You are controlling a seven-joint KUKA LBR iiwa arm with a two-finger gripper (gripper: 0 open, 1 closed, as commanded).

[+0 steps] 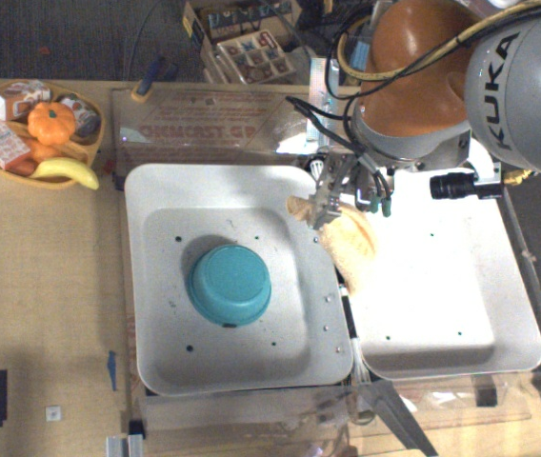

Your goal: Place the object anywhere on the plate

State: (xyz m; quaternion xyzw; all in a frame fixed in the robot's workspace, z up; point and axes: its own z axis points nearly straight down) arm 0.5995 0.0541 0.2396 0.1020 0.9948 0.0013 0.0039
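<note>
Arm: grey KUKA arm (pixel 518 74) entering from the upper right of the frame, orange band above the wrist
Pincer: pincer (pixel 326 208) at upper centre, over the seam between the two bins; fingers point down and appear pressed onto the upper end of the object, so it reads as pinching the object, though the contact is small in the view
Object: pale yellow, soft-looking object (pixel 349 239) lying just below and slightly right of the pincer, straddling the rims where the left bin (pixel 156 350) meets the right bin (pixel 461 293)
Long axis: runs from upper left to lower right, its upper end at the fingers, its lower end trailing toward frame centre
Plate: teal round plate (pixel 230 284) in the middle of the left bin, upside-down in appearance
Key relation: plate lies to the lower left of the pincer, well apart from the object; the judged next move is a carry leftward and downward in the frame
Risk: a limp object held by one end may slip or drape off the plate
Surroundings: fruit bowl (pixel 32 141) on the worktop at upper left
</note>
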